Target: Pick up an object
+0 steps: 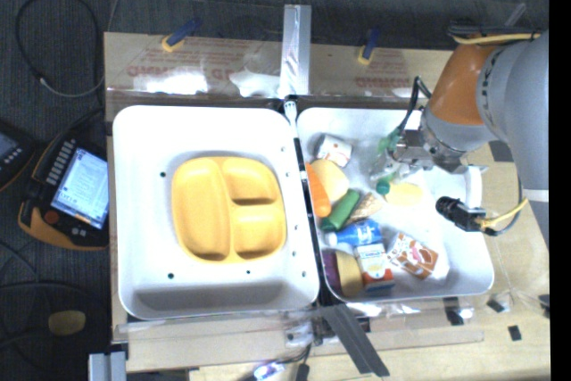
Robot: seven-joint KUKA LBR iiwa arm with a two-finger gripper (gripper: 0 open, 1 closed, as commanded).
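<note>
The right bin (464,281) holds a heap of small items. Among them are an orange block (323,181), a green piece (343,208), a blue packet (361,235), a red and white carton (416,257) and a pale yellow round piece (406,194). A white and red box (333,149) lies near the bin's back left. My gripper (393,161) reaches down into the back right part of this bin, just above the pale yellow piece and a small teal thing (384,186). The wrist hides whatever lies right under it.
The left bin (143,281) carries a yellow two-part tray (230,208) in its middle. A brown bottle (350,274) and a red can (377,269) lie at the right bin's front. The grey arm with its orange band (459,94) covers the right bin's back right corner.
</note>
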